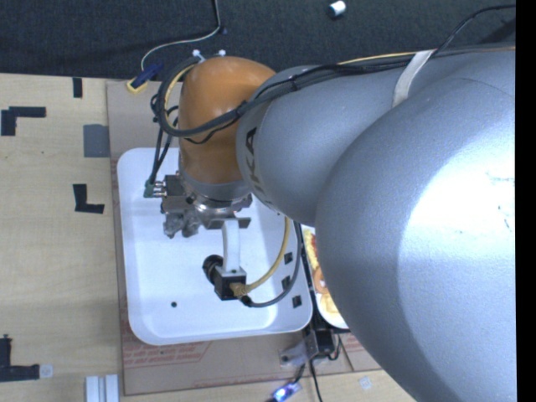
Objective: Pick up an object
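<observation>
The big grey arm [419, 208] looms nearest. Beyond it the gripper [186, 224] hangs low over the left bin [138, 249]; open or clenched, I cannot tell. A yellowish object [315, 276] peeks from the right bin, beside the arm.

White bin [142, 258] on a tan worktop [50, 291]
It sits on brown cardboard [167, 354] at lower centre-left; black angle marks [79, 198] lie at left, dark cloth [84, 15] above.

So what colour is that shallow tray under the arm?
White: the shallow plastic bin, clearest in the camera view.
</observation>
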Robot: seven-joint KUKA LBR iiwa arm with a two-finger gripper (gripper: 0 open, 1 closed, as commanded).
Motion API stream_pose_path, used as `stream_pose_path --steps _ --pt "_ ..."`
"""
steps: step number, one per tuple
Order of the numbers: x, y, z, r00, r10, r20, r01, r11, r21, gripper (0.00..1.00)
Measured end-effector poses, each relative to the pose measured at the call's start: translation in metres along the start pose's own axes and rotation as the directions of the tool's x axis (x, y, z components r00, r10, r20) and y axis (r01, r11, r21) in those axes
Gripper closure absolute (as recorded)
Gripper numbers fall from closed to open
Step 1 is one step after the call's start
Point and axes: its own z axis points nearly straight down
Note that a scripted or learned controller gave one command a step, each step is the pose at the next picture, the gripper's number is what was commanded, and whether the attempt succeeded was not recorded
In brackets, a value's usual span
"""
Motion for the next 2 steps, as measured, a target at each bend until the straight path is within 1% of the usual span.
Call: stream_pose_path --steps 2 --pt "0.0000 -0.0006 -0.0180 1.000 -0.002 0.001 0.002 1.000 0.005 1.00"
